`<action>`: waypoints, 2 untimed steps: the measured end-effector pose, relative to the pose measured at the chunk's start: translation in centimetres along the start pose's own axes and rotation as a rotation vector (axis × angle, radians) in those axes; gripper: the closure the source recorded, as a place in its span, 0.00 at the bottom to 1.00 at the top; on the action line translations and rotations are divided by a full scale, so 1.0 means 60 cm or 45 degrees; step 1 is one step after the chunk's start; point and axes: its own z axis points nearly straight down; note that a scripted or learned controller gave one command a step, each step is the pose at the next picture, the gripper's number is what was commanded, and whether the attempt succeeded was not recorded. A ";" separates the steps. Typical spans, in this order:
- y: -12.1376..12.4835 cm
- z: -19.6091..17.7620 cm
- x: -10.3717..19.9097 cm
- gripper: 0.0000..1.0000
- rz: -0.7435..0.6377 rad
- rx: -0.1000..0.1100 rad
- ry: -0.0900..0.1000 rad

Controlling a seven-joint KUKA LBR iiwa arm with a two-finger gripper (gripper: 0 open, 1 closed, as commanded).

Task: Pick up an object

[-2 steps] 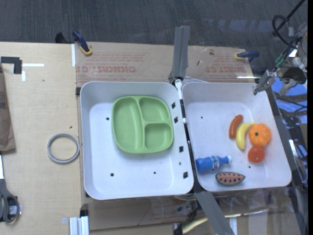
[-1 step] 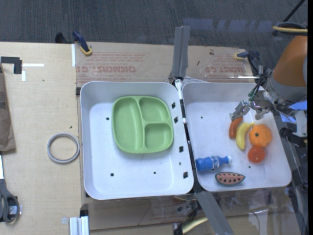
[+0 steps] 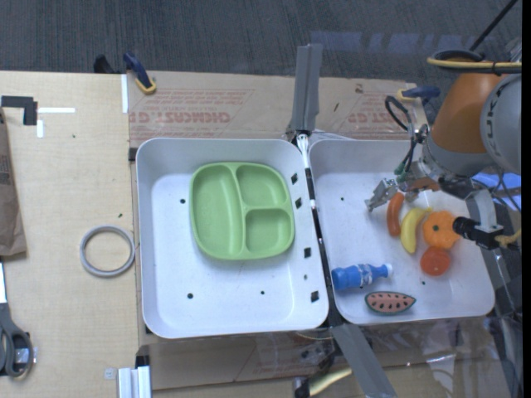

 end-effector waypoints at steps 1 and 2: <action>0.000 -0.015 -0.001 1.00 0.003 -0.001 0.001; 0.100 -0.169 0.130 1.00 -0.240 -0.003 -0.002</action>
